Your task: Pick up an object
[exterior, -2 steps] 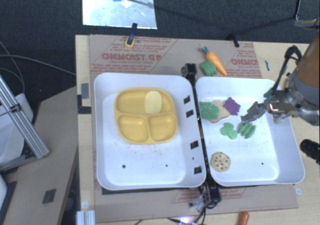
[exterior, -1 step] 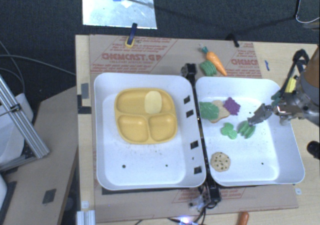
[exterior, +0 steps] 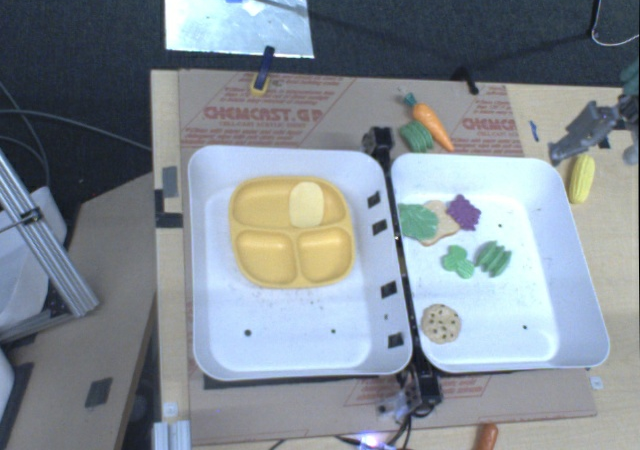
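The right bin (exterior: 560, 268) holds several toy foods: a green leaf on a tan slice (exterior: 425, 221), a purple grape bunch (exterior: 463, 210), two small green pieces (exterior: 458, 261) (exterior: 493, 258) and a cookie (exterior: 440, 322). The left bin (exterior: 215, 328) holds a yellow divided plate (exterior: 290, 233) with a pale yellow piece (exterior: 306, 204) in its upper right compartment. My gripper (exterior: 575, 138) hangs at the far right, beyond the right bin's top right corner and just above a yellow corn cob (exterior: 581, 179) on the bench. Nothing shows in its grasp.
A toy carrot (exterior: 432, 122) with a green piece (exterior: 415, 136) lies on the cardboard behind the right bin. A blue and yellow tool (exterior: 263, 71) lies behind the left bin. A shiny sheet (exterior: 238, 0) lies on the floor beyond. A metal frame (exterior: 40, 238) stands at left.
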Robot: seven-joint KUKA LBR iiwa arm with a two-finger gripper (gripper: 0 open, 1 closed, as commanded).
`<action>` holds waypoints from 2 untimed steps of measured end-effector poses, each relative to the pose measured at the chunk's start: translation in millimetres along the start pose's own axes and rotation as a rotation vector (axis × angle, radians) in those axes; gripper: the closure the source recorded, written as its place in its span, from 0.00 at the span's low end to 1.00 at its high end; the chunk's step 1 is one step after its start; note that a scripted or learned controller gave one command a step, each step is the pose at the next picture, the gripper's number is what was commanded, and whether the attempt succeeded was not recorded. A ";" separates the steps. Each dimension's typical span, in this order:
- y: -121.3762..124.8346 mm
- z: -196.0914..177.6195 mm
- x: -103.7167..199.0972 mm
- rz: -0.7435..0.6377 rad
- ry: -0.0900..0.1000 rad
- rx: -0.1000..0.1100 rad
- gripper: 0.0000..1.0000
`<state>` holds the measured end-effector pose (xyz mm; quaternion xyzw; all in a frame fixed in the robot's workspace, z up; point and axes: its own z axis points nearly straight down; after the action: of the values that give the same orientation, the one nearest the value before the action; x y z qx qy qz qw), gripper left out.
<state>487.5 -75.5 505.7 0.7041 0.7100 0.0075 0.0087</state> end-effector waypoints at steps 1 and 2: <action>20.3 159.3 84.6 -0.004 0.004 0.032 0.00; 21.7 140.3 79.4 -0.001 0.002 0.018 1.00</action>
<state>511.7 3.9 365.8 0.7036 0.7106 0.0019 0.0016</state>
